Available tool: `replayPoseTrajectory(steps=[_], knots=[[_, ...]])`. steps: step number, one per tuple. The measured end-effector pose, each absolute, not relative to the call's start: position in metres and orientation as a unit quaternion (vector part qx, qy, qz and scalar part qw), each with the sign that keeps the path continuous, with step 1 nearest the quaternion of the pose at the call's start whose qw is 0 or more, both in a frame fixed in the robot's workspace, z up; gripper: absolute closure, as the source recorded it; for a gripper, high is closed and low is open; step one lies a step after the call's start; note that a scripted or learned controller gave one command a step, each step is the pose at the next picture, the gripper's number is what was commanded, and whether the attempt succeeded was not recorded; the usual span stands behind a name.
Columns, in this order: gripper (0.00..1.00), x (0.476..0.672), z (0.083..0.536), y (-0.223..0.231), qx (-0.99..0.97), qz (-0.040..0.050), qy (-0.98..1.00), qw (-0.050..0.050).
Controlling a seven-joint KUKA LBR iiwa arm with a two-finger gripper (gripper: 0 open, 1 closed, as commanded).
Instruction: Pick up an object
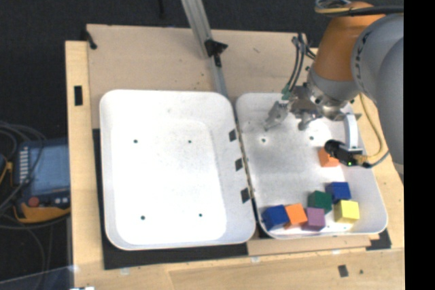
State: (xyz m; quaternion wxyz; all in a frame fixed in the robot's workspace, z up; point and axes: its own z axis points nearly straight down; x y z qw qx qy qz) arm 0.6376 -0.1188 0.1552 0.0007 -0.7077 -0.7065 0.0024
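Observation:
Several coloured cubes lie in the right bin [253, 112]. Along its near edge sit a blue cube [275, 216], an orange cube [296, 214] and a purple cube [315, 217], with a green cube [320, 200], a second blue cube [338, 191] and a yellow cube [349, 210] close by. Another orange cube [329, 159] rests near the right wall, partly behind a black part of the arm. My gripper [289, 118] hangs over the far end of this bin, open, with nothing between its fingers [275, 115]. It is well away from the cubes.
The left bin [163, 166] lies beside the right one, joined by black clips [240, 163]. A slanted metal pole [194, 3] rises from the back of the bench. A handheld control unit [41, 176] with cables lies off the bench at the left.

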Motion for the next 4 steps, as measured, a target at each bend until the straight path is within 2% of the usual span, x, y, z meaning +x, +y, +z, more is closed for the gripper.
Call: replayPoseTrajectory(steps=[1,2,4], knots=[[0.00,0.637,0.103,-0.120,-0.708,0.0023,-0.706,0.001],[1.00,0.639,0.118,-0.121,-0.710,-0.0012,-0.704,-0.002],[1.00,0.647,0.235,-0.118,-0.706,-0.0025,-0.709,-0.004]])
